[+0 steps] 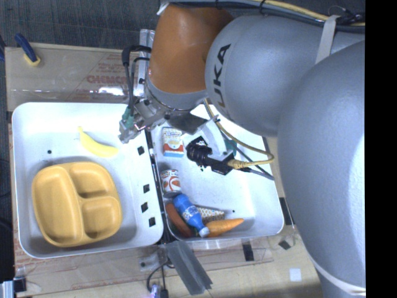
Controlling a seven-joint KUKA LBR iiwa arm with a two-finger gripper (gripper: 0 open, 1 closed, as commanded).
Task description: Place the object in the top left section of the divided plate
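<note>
arm (279,73) looms over right bin (263,194); gripper (130,126) above banana (97,145), grip unclear.

A bench seen from above at a slant. Two shallow white bins (25,166) sit side by side on it, their inner walls touching along the middle. Beneath and behind them lies a sheet of brown cardboard (74,70) with faded red printing. Farther back, dark grey carpet-like flooring (74,11) fills the far left. A blue clamp (27,48) grips the cardboard's far left corner. Lighting is even and soft.
</note>
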